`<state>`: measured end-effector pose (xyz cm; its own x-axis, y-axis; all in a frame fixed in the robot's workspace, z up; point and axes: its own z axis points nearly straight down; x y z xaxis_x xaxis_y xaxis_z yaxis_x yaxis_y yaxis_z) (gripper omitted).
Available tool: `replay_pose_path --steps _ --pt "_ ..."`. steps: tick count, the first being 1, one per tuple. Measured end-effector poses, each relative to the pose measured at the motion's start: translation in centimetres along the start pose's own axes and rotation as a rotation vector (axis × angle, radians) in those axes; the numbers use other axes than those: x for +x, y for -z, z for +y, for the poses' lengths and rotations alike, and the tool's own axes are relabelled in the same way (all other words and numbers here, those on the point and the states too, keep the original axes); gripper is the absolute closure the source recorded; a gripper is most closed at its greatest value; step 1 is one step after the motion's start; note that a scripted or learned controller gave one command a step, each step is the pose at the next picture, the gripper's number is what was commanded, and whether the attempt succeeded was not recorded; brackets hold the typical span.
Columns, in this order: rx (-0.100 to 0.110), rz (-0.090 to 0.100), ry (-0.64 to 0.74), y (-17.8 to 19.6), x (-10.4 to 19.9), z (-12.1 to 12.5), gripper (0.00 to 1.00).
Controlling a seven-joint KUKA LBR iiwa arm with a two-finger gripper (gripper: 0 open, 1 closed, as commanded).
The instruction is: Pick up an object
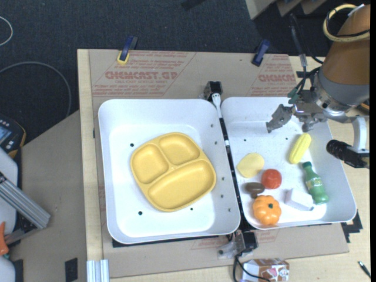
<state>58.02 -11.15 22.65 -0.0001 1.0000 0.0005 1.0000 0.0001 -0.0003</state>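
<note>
Nearest you, an orange pumpkin [266, 210] sat in the right bin [336, 215], then a tomato [271, 178], a green bottle [314, 183] and yellow corn [299, 147]. Farther back, your gripper [292, 115] hovered spread wide, grasping nothing; the arm was cut off at the frame's edge.

A yellow divided plate [172, 171] lies in the left bin [111, 157]; the gripper [292, 115] hovers open over the right bin [247, 113], far of the toy corn [299, 147].
</note>
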Motion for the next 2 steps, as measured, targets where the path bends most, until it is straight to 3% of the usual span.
replay_pose_path --steps 1,2 --pt "0.008 0.004 0.005 -4.5 5.9 -3.5 0.0" --pt "0.009 0.002 -0.01 -14.7 -1.1 -10.5 0.0"
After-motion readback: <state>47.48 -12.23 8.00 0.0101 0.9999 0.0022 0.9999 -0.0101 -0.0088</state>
